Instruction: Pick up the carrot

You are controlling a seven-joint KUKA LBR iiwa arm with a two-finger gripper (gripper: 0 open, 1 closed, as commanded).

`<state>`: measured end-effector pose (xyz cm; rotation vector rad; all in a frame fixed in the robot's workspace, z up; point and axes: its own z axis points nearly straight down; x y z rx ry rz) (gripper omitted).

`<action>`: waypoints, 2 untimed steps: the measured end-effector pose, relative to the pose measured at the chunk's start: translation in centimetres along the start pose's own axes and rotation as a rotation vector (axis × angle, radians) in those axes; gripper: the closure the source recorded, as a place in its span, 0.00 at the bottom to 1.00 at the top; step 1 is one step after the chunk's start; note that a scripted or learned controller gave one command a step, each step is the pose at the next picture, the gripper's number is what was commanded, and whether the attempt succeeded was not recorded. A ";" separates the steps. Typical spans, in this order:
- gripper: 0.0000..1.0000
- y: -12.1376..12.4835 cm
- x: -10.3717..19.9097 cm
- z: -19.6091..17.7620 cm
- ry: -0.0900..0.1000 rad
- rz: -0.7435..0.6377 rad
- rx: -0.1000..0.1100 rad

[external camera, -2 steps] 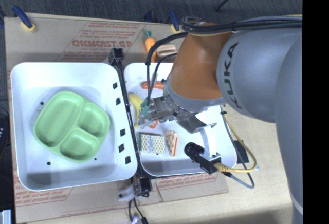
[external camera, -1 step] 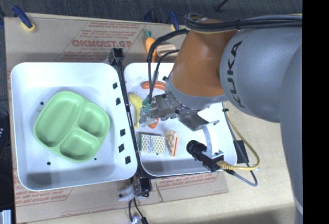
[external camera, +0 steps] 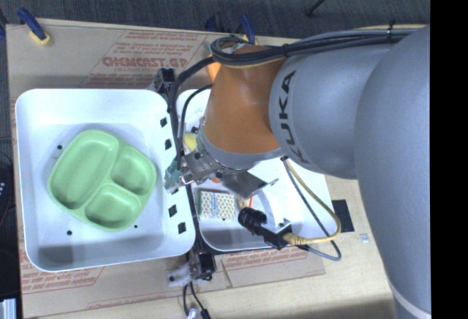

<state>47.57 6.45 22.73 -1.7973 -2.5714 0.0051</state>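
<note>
The arm (external camera: pixel 322 113) reaches in from the right and covers most of the right bin (external camera: pixel 219 237). Its grey casing bears black letters of the maker's name, with "UKA" readable beside the orange band (external camera: pixel 238 105). The gripper (external camera: pixel 179 175) hangs low over the left edge of the right bin, close to the wall it shares with the left bin (external camera: pixel 33 164). It is seen from above and partly hidden by the wrist, so I cannot tell whether it is released or clenched, and nothing can be seen held in it. Just right of a white pad (external camera: pixel 216 204) with a dotted pattern, on the right bin's floor, a small orange bit shows under the wrist. This looks like the carrot (external camera: pixel 245 202), but most of it is hidden. A yellow thing (external camera: pixel 191 140) peeks out near the bin's left wall, above the gripper, too covered to name. In the left bin a pale green plate (external camera: pixel 102 178) with three compartments lies flat, turned at an angle. Both bins rest on brown cardboard (external camera: pixel 124 54) printed in red; "CHEMCAST GP" reads in large letters above the left bin, with smaller red lines around it too fine to read, and more red print along the lower edge. Two blue clamps (external camera: pixel 33 25) grip the cardboard's far edge.
</note>
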 end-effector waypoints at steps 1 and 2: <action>1.00 1.1 3.0 3.6 0.000 0.182 0.002; 1.00 1.1 3.0 2.6 0.001 0.178 0.004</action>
